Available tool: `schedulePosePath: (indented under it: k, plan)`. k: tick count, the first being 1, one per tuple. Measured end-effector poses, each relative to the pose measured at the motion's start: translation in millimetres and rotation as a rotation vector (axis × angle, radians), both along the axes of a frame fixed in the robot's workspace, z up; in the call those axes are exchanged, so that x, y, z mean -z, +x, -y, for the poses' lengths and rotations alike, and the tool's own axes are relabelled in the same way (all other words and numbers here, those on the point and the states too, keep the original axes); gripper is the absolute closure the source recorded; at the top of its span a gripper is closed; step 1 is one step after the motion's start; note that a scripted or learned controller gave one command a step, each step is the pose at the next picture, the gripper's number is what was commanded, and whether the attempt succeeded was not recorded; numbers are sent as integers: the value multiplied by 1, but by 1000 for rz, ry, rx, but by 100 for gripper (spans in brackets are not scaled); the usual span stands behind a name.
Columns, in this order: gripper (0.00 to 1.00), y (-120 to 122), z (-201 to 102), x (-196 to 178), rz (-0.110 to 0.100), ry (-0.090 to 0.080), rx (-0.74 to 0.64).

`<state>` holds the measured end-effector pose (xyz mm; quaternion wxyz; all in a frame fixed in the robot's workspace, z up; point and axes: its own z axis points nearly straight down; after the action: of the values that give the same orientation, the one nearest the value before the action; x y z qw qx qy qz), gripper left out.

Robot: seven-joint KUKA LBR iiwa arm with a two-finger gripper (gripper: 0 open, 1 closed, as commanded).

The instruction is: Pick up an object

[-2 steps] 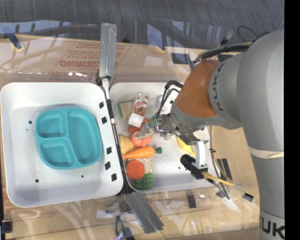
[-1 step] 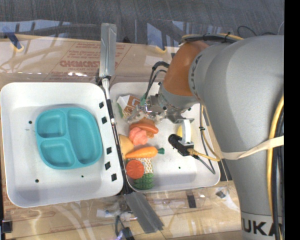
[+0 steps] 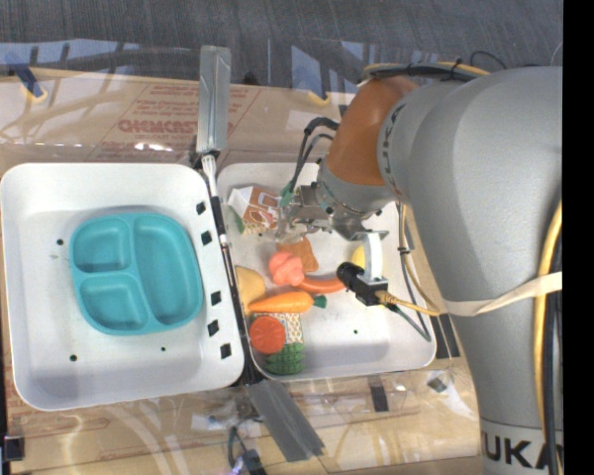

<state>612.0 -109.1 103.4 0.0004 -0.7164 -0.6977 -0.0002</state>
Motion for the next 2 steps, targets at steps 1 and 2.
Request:
schedulePosePath:
  k: [1,2]
  plan:
    - [100,39,-11,-89,3,-1,-83]
    - [0,38,-11,-86,-1,-1,-84]
